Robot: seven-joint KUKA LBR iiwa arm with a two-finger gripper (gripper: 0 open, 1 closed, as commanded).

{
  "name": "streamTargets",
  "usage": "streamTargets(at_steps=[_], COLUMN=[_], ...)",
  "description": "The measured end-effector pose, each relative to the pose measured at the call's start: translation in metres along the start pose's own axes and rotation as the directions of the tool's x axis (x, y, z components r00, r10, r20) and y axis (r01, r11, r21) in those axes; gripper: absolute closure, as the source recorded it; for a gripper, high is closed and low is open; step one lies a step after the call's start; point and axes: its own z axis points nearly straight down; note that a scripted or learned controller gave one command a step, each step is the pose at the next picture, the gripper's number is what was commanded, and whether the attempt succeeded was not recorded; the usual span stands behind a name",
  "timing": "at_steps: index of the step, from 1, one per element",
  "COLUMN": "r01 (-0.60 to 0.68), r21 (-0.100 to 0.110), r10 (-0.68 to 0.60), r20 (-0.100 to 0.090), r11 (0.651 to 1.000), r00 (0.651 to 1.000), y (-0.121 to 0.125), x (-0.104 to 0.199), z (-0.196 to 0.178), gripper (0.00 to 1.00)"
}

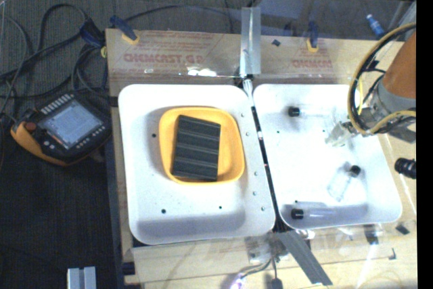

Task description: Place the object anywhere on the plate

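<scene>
Bench [183, 59]: I saw wood, cables around.
Left bin [145, 206]: yellow plate [233, 149] carried a dark ridged block [196, 147].
Gripper: I couldn't tell.

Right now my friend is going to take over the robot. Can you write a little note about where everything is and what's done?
Tool: it is near the right edge of the right bin, under the arm; I cannot tell whether it is open or shut, and nothing shows in it.
Things: the dark ridged block lies flat on the yellow plate, which sits in the left bin. A few small clear vials with dark caps lie in the right bin.
Done: the block is on the plate, so the placing looks finished.
Left: probably only to check that the block rests steady.
</scene>
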Motion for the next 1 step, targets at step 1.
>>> streamTargets(at_steps=[1], r01=[0.0], r21=[0.0], r10=[0.0], r20=[0.0], r11=[1.0], r00=[1.0], y=[0.0], x=[0.0], z=[0.0], gripper=[0.0])
